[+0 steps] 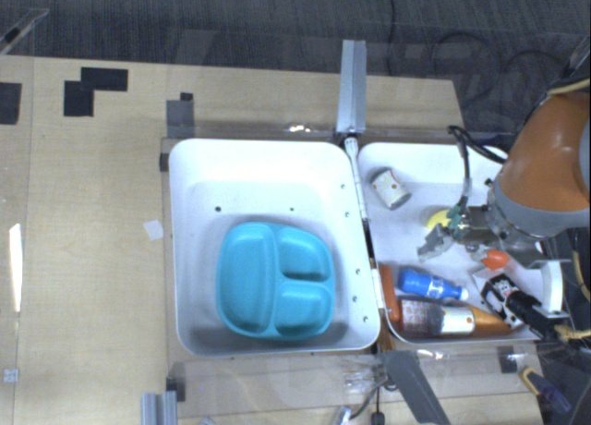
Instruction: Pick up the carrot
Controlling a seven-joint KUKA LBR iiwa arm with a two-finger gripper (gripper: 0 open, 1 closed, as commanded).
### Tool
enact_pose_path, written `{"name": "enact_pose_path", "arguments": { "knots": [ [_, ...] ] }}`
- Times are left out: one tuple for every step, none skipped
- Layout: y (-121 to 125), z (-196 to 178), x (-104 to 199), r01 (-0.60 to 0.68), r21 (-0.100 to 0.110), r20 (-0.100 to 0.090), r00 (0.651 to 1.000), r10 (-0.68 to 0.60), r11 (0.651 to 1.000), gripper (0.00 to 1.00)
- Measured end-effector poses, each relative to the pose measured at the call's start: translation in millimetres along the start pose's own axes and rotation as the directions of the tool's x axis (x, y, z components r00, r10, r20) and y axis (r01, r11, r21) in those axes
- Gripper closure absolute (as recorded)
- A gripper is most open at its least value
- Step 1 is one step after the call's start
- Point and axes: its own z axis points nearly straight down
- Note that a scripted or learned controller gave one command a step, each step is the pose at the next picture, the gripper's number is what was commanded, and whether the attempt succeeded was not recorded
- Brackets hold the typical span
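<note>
The grey KUKA arm (554, 169), its orange band prominent, reached in over the right-hand bin (420, 160) from the right. Its gripper (450, 234) hung low over the bin's middle, metal fingers (432, 246) pointing toward the divider; whether the jaws were apart or together could not be told from this angle. A small orange object, probably the carrot (496, 258), lay just beside the wrist, partly hidden by it and not visibly between the fingers. A yellow-green item (441, 218) sat just beside the gripper. Nearby lay a blue bottle (430, 285), a dark brown bottle with a white end (434, 320), and a small white cylinder (391, 188) toward the far wall. In the left-hand bin (199, 174) rested a turquoise divided plate (274, 277).
</note>
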Motion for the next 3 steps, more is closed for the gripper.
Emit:
{"name": "enact_pose_path", "arguments": {
  "knots": [
    [-8.5, -68.7, -72.7, -0.077, -0.005, 0.001, 0.997, 0.077, 0.997, 0.00],
    [73.6, 1.3, -35.8, -0.231, 0.000, 0.000, 0.973, 0.231, 0.973, 0.00],
    [39.2, 97.7, -71.1, -0.244, 0.001, -0.001, 0.970, 0.244, 0.970, 0.00]
  ]
}}
